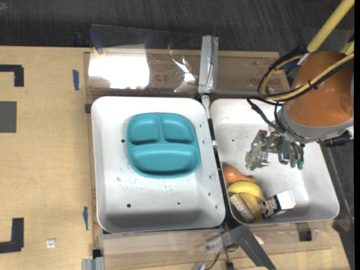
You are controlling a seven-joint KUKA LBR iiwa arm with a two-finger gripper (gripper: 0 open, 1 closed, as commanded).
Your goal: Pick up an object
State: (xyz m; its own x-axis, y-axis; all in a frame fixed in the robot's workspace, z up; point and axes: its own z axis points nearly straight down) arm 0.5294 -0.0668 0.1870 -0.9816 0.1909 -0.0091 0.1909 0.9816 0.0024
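A cardboard-topped bench carries two white bins: the left bin [107, 201] holds a teal divided plate [163, 144], and the right bin [320, 207] has an orange fruit [235, 174], a banana [248, 190] and a small white box [281, 201] bunched along its front edge. The gripper [264, 151] hangs mid-bin behind that pile, nothing visibly between its fingers, though I cannot tell how far apart they stand. This looks like the approach step; next it should shift toward the front edge and descend onto one item.

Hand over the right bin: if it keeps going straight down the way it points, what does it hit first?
Most likely bare floor of the right bin. The hand hangs up and to the right of the orange fruit and banana, apparently clear of them, though depth is hard to judge.
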